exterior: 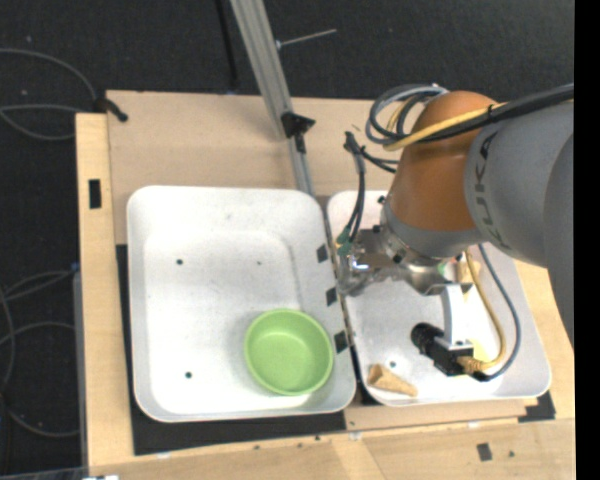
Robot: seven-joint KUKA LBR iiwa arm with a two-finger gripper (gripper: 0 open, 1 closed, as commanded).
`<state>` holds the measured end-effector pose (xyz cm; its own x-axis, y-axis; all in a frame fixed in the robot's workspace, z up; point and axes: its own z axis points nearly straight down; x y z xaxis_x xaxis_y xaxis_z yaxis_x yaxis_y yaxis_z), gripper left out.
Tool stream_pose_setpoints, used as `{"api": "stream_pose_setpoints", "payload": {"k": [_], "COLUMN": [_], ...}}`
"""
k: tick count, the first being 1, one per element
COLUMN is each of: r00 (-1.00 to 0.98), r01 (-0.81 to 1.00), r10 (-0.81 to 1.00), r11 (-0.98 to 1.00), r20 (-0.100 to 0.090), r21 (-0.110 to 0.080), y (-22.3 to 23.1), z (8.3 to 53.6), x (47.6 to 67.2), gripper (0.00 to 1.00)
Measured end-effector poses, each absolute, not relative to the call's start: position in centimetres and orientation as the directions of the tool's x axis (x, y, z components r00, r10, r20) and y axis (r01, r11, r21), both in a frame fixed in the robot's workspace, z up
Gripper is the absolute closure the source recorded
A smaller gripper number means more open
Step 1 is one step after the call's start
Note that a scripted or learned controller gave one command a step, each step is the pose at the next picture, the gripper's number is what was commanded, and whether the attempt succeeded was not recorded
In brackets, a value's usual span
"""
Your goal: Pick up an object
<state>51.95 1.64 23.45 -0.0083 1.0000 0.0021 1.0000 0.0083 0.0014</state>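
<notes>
well, a smooth round green bowl (288,351) sits in the left bin's (200,268) front right corner; how open the gripper (355,265) is, cannot tell.

On the bench (180,138), the left bin (180,228) holds a bowl (288,352) in its front right corner, and the right bin (525,368) beside it holds a small wedge-shaped piece (392,379) near its front left corner, beneath the overhanging arm (450,178).
</notes>
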Motion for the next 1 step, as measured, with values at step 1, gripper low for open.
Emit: {"api": "stream_pose_setpoints", "payload": {"k": [1], "r00": [-0.010], "r01": [1.000], "r10": [1.000], "r11": [0.010], "r20": [0.003], "r21": [0.001], "y": [8.04], "z": [23.77], "x": [51.97], "gripper": [1.00]}}
